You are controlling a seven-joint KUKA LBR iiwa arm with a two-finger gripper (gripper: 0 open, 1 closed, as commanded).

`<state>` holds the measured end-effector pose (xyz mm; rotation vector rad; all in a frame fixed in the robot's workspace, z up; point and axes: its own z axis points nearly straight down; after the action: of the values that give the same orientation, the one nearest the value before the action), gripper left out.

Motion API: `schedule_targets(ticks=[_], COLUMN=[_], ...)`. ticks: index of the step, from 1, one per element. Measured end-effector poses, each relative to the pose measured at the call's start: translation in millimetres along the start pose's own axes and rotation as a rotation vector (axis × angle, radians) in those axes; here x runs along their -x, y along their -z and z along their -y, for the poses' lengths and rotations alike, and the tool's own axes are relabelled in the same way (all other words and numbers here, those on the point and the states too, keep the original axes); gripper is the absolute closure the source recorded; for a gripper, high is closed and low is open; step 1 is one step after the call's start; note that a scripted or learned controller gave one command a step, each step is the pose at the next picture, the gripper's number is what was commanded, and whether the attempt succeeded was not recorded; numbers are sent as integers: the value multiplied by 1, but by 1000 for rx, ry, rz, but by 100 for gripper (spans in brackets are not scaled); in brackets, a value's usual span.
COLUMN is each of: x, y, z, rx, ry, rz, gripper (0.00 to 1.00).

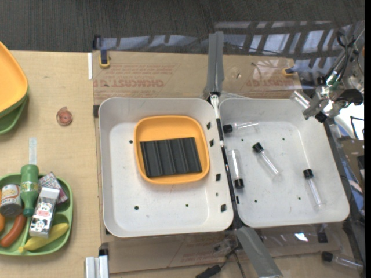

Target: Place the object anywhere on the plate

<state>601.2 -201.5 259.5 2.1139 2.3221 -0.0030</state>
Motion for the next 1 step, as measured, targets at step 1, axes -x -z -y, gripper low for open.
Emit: schedule_targets(ticks=[1], x=[26], y=[-10], z=[-52], rx=[1], ry=[384], rz=[0], gripper=[100])
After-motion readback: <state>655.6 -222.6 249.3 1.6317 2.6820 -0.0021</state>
